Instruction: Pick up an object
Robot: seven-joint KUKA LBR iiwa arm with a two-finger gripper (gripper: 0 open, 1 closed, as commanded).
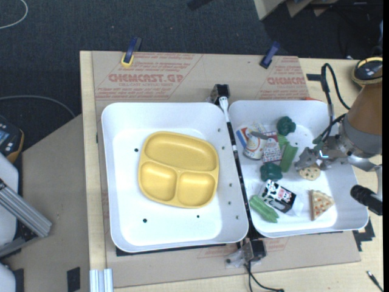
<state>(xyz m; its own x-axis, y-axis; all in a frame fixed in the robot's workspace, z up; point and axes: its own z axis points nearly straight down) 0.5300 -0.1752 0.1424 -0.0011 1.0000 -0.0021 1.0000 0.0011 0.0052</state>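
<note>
Nearest me in the right bin [340, 224] lie a pizza slice [320, 203], a black-and-white carton [279, 196] and a green pod [263, 208]. The hand [311, 158] hovers above them; whether it is spread or closed I cannot tell. A round, speckled cookie [310, 173] sits just at its six o'clock, the likeliest pick.

Left bin [121, 181]: yellow divided tray [178, 169]. Right bin [340, 215]: cup [258, 143], green pieces, cow-print item [279, 196], cookie [310, 173], pizza slice [320, 204]. Gripper [311, 157] reaches from right, sits just above the cookie, nothing visibly held.
</note>
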